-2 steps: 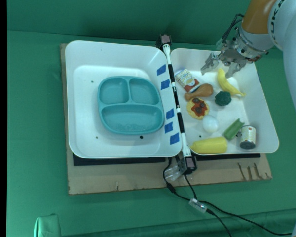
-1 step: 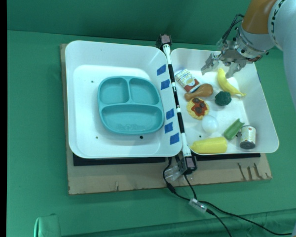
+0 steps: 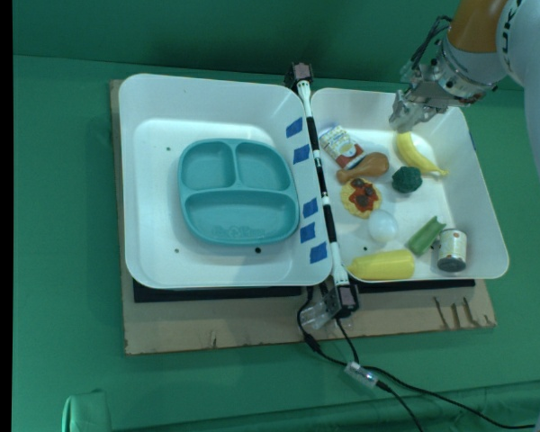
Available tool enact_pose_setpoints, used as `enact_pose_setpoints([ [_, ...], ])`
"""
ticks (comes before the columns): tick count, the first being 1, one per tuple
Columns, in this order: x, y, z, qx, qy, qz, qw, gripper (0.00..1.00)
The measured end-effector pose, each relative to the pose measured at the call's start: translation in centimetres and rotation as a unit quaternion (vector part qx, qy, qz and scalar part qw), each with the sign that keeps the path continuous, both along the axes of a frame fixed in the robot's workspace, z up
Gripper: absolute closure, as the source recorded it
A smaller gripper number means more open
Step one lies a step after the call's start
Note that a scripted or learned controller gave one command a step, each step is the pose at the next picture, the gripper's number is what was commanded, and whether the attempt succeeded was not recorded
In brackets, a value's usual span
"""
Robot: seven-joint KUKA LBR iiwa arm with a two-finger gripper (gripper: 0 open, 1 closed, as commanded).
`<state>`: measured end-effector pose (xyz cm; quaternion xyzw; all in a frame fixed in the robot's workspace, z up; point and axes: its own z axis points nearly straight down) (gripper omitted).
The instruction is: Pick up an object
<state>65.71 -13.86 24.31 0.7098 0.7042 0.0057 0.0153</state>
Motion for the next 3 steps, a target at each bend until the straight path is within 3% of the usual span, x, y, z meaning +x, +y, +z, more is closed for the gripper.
enact_pose_setpoints([
  [1, 0.0, 0.0, 0.0, -0.0003, 0.0, 0.0, 1.0, 0.0],
  [2, -2.9, -1.6, -4.1, -0.0011, -0.012, 0.003, 0.9999, 0.0],
  [3, -2.8, -1.9, -2.6, -0.0045, -0.017, -0.001, 0.9998, 1.0],
])
